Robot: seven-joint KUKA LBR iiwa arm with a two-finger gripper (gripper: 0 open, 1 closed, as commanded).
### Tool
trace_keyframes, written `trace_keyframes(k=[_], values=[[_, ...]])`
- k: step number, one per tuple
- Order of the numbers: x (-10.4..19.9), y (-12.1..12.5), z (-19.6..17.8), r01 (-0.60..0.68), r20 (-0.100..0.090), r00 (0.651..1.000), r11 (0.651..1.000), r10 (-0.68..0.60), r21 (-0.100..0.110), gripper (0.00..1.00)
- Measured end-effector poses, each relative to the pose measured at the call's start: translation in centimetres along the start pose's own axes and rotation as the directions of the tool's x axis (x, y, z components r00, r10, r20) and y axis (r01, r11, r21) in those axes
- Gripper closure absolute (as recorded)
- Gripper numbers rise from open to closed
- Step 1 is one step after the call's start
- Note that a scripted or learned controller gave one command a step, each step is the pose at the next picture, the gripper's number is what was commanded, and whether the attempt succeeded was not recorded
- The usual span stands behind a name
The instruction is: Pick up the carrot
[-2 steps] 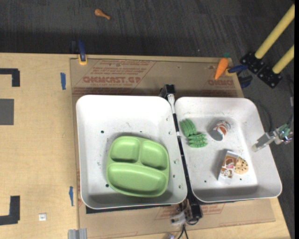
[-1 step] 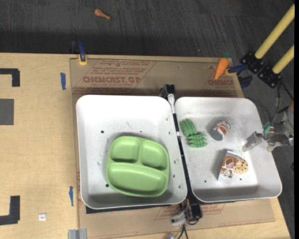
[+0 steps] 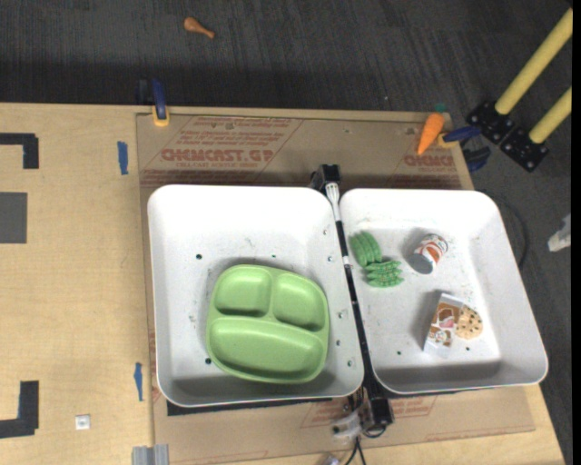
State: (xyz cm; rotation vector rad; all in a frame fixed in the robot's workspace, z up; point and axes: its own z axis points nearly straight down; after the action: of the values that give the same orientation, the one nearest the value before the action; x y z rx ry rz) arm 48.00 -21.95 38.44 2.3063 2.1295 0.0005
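Two white bins are sitting side by side on the cardboard-covered bench, inner rims touching along a black centre strip. The left bin (image 3: 172,272) is holding one green divided tray (image 3: 269,321), which is taking up the near half. Its far half is lying bare.

The right bin (image 3: 508,300) is holding three things, well apart from the walls:
- one green ridged toy vegetable (image 3: 375,260), near the inner rim
- one small can (image 3: 428,252) lying on its side, mid-bin
- one cookie packet (image 3: 451,323) toward the near-right corner

The middle and near-left floor of this bin are standing open.

The carrot (image 3: 430,133), orange with what looks like a green tip, is lying outside both bins. It is on the cardboard just beyond the right bin's far rim, tilted, beside a blue clamp (image 3: 465,136). This identification is tentative at this size. One more small orange object (image 3: 198,27) is lying on the dark floor beyond the bench. Two yellow poles (image 3: 536,64) are crossing the upper right corner.

Gripper state: cannot tell from this view. Arm pose likewise.
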Motion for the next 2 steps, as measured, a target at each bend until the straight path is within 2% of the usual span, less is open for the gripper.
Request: trace_keyframes(k=[1, 2], values=[[5.1, -0.5, 14.7, -0.047, -0.002, 0.999, 0.999, 0.047, 0.003, 0.00], [0.0, -0.1, 16.9, 0.382, -0.003, 0.924, 0.924, -0.382, 0.001, 0.00]])
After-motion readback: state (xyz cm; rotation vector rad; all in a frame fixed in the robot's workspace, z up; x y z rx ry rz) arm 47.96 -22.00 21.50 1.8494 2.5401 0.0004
